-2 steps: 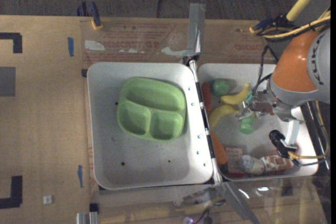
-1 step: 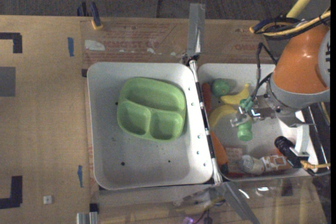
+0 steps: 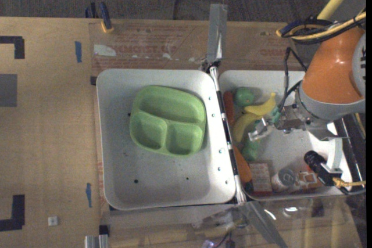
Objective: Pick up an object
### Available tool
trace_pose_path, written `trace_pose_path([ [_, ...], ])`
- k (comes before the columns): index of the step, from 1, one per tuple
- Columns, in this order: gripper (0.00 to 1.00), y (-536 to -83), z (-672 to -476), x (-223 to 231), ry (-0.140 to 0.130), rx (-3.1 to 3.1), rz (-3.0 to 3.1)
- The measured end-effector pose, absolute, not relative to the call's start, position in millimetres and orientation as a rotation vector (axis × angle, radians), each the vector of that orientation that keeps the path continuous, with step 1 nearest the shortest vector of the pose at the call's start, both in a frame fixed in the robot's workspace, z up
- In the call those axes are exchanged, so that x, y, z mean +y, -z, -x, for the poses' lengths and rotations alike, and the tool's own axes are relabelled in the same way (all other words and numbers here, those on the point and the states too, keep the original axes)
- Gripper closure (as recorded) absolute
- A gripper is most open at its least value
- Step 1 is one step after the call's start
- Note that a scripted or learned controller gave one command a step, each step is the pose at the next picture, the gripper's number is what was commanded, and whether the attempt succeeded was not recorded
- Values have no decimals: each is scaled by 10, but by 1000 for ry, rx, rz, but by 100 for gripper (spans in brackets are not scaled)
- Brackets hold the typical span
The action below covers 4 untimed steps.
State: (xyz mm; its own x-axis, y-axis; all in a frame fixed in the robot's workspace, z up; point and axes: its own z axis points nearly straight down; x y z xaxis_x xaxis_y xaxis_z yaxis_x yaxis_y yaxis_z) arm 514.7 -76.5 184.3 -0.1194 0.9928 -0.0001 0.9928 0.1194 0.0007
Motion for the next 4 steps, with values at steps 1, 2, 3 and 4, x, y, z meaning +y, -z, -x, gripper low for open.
trace_pose_path([
  [1,0,-895,-5641,-1101,-10,2469,-1928],
  [2,0,-1858,-5974,-705,-3,2533,-1852],
  [3,0,-963,-5589,-1281,-1,2568,-1807],
  [4,0,-896,-5293,-1340,-13,2399,-2010],
])
